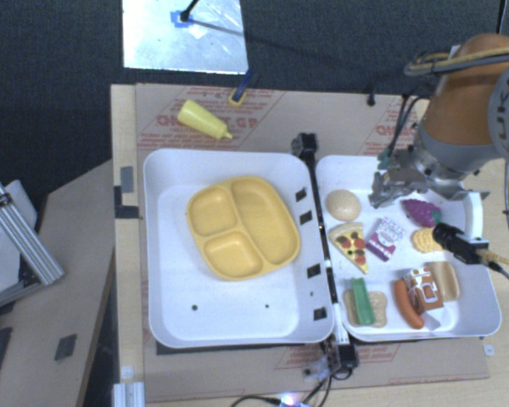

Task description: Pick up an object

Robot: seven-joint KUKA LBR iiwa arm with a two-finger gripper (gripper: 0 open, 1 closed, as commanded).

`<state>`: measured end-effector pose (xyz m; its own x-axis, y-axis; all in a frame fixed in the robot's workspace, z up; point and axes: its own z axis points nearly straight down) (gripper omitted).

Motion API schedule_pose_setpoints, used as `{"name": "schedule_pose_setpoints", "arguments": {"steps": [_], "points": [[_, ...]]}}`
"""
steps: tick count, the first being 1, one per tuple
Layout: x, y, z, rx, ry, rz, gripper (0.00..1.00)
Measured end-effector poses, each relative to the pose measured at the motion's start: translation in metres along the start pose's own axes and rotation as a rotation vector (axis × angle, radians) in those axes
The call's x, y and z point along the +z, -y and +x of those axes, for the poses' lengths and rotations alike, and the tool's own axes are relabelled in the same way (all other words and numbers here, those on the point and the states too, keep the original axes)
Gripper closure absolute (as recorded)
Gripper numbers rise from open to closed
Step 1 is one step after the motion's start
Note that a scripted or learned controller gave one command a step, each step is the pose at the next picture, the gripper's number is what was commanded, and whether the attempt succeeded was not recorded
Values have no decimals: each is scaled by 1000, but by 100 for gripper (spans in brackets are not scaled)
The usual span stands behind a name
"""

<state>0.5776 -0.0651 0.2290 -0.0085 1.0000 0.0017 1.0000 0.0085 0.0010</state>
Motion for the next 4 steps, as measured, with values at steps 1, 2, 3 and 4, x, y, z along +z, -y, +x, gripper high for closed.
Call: {"name": "schedule_pose_setpoints", "arguments": {"steps": [1,2,3,4], "points": [[-8,30,45,0,-1,2,100],[12,58,85,0,-1,4,100],[15,70,83,8,1,2,100],[12,68,78,7,2,0,100]]}}
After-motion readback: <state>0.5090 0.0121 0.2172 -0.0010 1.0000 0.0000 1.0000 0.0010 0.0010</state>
